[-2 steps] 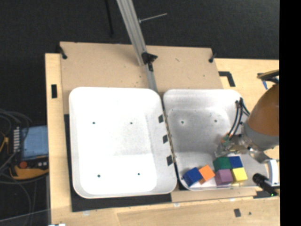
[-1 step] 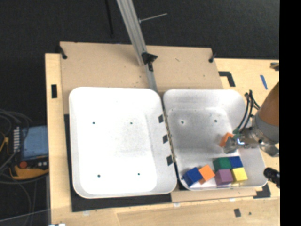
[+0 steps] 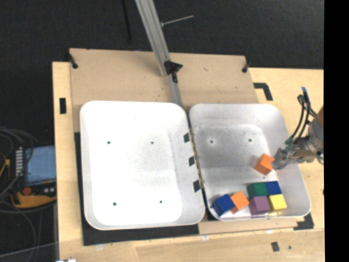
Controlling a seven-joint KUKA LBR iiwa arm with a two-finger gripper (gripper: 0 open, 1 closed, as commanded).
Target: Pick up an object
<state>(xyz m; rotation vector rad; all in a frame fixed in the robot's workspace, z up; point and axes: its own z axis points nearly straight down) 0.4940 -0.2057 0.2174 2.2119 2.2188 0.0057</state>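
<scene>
The arm is reached in low from the right over the right bin (image 3: 218, 119), where blue, orange, green, purple and yellow blocks (image 3: 251, 198) are bunched near the front wall, and an orange cube (image 3: 264, 164) looks pinched at the gripper (image 3: 278, 161) tip, raised a bit.

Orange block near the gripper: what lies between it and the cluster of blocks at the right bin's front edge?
In the camera view, only bare white bin floor separates the lone orange block from the green cube heading the cluster.
</scene>
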